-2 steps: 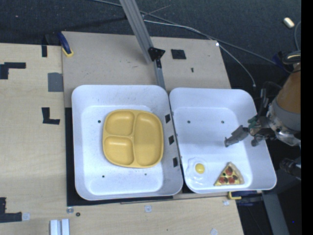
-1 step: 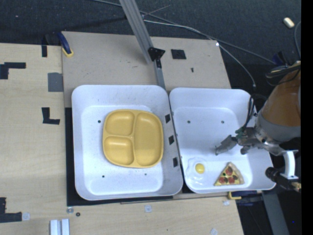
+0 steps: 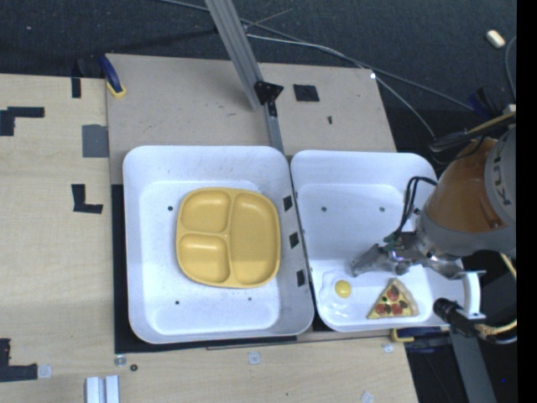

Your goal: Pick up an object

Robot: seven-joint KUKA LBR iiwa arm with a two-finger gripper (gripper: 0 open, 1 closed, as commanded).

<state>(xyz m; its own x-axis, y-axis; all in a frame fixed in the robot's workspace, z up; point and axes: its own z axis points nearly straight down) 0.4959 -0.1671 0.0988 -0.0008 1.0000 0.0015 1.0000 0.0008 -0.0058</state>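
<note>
Fingers of our gripper [image 3: 362,264] reach left over the right bin [image 3: 352,168], and we cannot tell whether they are apart, above one fried egg [image 3: 339,292] and one pizza slice [image 3: 393,301] whose tip points up the view, while one yellow divided plate [image 3: 227,237] lies in the left bin [image 3: 143,225].

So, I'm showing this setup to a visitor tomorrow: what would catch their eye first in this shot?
Probably the yellow divided plate, bright in the middle of the left bin. Next, the grey arm with its orange band, reaching into the right bin, its claw low over the floor. Just below the claw, along the bin's near edge, lie a toy fried egg and a toy pizza slice.
</note>
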